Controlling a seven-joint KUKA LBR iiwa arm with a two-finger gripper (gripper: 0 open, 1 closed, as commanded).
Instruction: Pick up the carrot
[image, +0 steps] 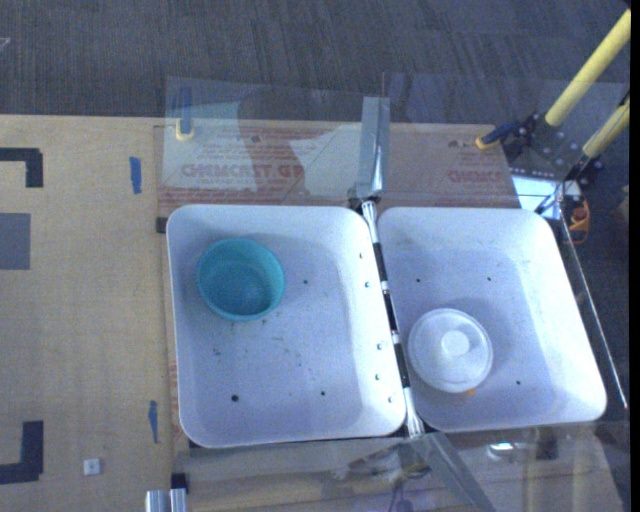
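A small orange sliver (469, 392) peeks out at the near edge of a white round dish (451, 348) in the right bin (540, 250). It looks like the carrot, with most of it hidden under the dish. The dish sits in the near-left part of that bin.
A teal bowl (240, 279) stands upright in the far-left part of the left bin (300, 390). A metal divider (372, 150) rises behind the seam between the bins. Yellow poles and a dark clamp (545, 140) stand beyond the right bin's far corner.
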